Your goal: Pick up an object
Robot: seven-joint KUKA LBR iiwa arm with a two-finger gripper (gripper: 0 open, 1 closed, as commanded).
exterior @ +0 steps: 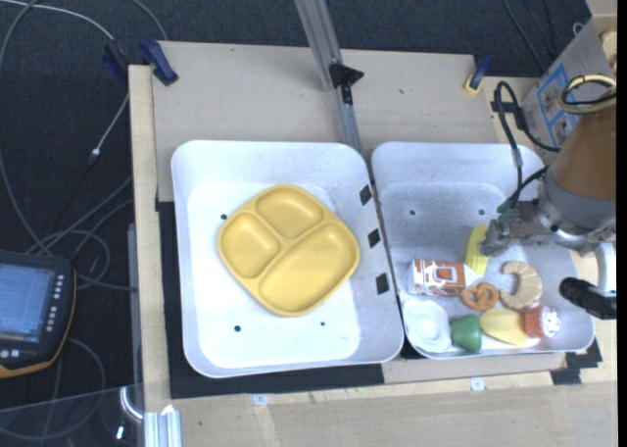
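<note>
My gripper [502,232] hangs low over the right bin [431,175], just above and right of a small yellow object [476,249] near the bin's middle. Toy foods are packed into the bin's front part: a white and orange carton [437,277], a brown pretzel [480,295], a tan bitten ring-shaped pastry [522,283], a white cup [425,323], a green piece [467,333], a yellow lemon-like piece [504,325] and a red and white piece [540,322]. The wrist hides part of the yellow object.
A yellow divided plate [288,249] lies in the left bin [201,318]. A metal pole [315,14] slants in from the top, ending between the bins. Cables and a black part [588,296] crowd the right edge. The right bin's back half is bare.
</note>
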